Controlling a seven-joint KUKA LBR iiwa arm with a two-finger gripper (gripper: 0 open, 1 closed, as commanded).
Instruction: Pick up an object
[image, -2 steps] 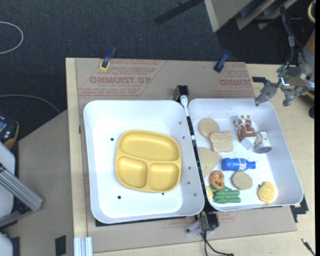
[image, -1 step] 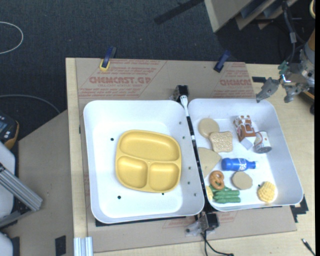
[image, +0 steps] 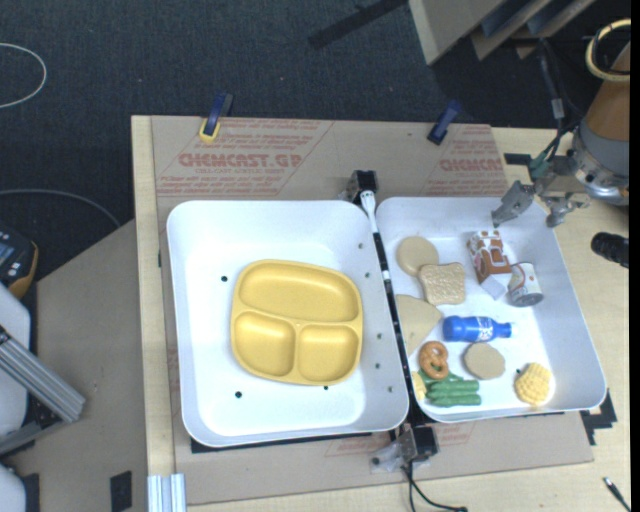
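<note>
The gripper (image: 532, 205), fingers spread and holding nothing, hovers at the right bin's (image: 572, 300) upper edge. The nearest object, a brown-and-white carton (image: 487, 257), lies just below-left of it.

The grey KUKA arm (image: 606, 150) enters at the three o'clock edge of the camera view, its rounded casing ringed by an orange band (image: 610, 112) toward one o'clock. A pale silver collar sits below the band. From it extends the two-finger metal gripper (image: 532, 206), grey and angular, with thin dark cables looping along its upper side toward twelve o'clock.
</note>
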